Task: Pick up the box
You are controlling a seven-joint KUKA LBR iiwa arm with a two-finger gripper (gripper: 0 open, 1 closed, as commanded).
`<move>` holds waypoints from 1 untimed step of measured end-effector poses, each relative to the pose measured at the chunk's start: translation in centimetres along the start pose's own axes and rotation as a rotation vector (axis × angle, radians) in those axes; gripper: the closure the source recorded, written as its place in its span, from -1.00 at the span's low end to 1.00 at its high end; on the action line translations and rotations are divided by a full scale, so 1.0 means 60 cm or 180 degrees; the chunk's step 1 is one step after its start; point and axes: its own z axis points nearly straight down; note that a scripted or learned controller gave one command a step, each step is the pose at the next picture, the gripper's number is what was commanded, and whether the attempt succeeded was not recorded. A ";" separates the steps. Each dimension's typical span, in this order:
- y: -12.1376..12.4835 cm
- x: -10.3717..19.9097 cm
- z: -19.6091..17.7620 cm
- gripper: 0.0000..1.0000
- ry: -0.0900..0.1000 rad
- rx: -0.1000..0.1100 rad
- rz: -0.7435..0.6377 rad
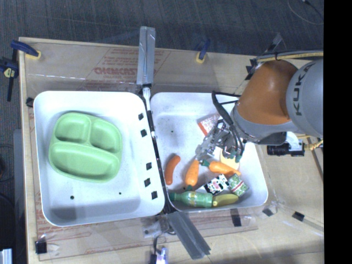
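Green bottle [192, 198], carrots [192, 172] crowd box [219, 185].

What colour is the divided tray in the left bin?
Light green tray, clear in the camera view.

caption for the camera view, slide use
KUKA gripper hovers over toys in right bin; green tray sits in left bin.

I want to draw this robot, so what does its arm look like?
The arm is fat, round and shiny grey, with a big orange band above the wrist. Black letters run down its grey side. Black cables loop near the wrist. At the end sits a small silvery metal gripper.
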 end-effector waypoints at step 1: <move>0.001 -0.002 -0.011 1.00 0.0013 0.0004 -0.0012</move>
